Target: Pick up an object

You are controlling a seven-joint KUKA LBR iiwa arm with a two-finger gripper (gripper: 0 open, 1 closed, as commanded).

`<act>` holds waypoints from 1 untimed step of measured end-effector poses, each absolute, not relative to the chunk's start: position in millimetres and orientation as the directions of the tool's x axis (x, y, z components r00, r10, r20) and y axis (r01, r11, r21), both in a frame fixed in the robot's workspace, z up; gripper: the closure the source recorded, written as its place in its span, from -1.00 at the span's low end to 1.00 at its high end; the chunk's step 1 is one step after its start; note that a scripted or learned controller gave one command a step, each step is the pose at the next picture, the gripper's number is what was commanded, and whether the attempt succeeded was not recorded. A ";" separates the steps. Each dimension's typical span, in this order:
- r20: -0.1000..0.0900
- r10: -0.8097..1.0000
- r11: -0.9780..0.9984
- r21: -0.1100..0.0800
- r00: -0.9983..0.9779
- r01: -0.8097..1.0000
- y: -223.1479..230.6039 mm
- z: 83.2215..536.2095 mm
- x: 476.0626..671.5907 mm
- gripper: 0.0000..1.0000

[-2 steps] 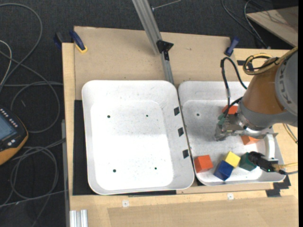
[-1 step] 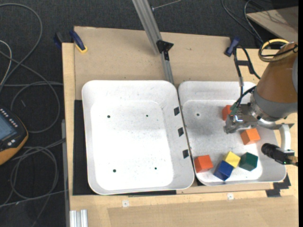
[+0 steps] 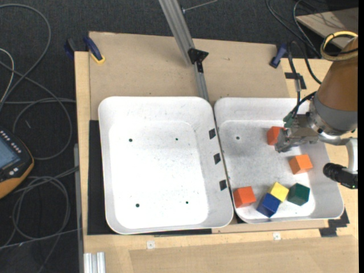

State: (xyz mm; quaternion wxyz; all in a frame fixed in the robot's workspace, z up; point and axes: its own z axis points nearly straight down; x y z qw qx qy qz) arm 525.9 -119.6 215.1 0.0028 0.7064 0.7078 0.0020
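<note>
Here the grey arm [image 3: 340, 90] reaches in from the right and bends down over the right bin [image 3: 250, 110], its gripper [image 3: 286, 143] low over the bin floor. Whether the gripper is open or closed cannot be told. An orange-red block [image 3: 274, 135] sits touching the gripper's left side. Nearer the bin's front edge lie an orange block [image 3: 300, 164], an orange cube [image 3: 245, 195], a yellow block [image 3: 279, 190], a blue block [image 3: 267, 205] and a green block [image 3: 298, 194].
</note>
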 end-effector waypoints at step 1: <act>-0.002 1.000 0.002 0.007 -0.002 1.000 -122.5 260.6 533.1 1.00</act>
